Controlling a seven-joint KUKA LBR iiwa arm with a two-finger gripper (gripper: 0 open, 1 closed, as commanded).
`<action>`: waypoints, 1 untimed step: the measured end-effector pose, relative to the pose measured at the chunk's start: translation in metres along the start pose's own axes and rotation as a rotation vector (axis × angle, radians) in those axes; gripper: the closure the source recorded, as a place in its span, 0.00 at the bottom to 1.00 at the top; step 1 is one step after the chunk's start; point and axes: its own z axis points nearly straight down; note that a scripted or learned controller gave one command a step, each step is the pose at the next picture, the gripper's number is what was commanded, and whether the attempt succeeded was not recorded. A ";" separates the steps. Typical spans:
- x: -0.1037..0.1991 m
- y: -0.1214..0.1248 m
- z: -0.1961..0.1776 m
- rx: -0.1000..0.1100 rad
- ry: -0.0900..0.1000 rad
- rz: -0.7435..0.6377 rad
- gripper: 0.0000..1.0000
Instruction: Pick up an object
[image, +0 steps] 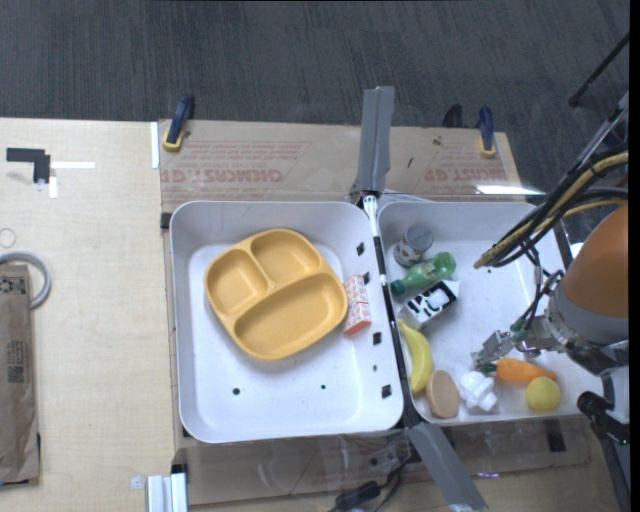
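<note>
Gripper (493, 350): low in right bin (500, 230), at 9 o'clock from carrot (520, 370); whether the jaws stood apart or together could not be told. Lemon (543, 393) at carrot's 5 o'clock. Yellow divided plate (275, 292) in left bin (200, 400).

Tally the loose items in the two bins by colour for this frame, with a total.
Yellow: 3 - divided plate, banana, lemon
Orange: 2 - carrot, small packet
Green: 1 - bottle
Grey: 1 - round piece
Black and white: 1 - box
White: 1 - lump
Tan: 1 - oval item
Total: 10
</note>
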 end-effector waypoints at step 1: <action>0.023 0.002 -0.070 0.002 0.001 0.141 0.00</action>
